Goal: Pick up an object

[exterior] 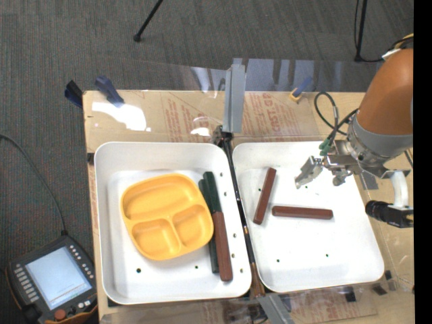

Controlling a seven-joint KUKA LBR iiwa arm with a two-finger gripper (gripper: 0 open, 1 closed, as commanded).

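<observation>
Claw (322, 169) is seen above the right bin (351, 262), fingers apart and nothing held. Two brown sticks (264, 195) (302, 212) are seen below it; a yellow plate (165, 216) is in the left bin (108, 181).

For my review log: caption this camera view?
Tool hovers over right bin near two brown sticks; yellow tray in left bin.

2 white bins (108, 181); 1 yellow plate (165, 216); 3 brown sticks (264, 195); 1 dk green stick (210, 208).

The tool (316, 172) hangs over the right bin (351, 262) near two brown sticks (264, 195).
</observation>
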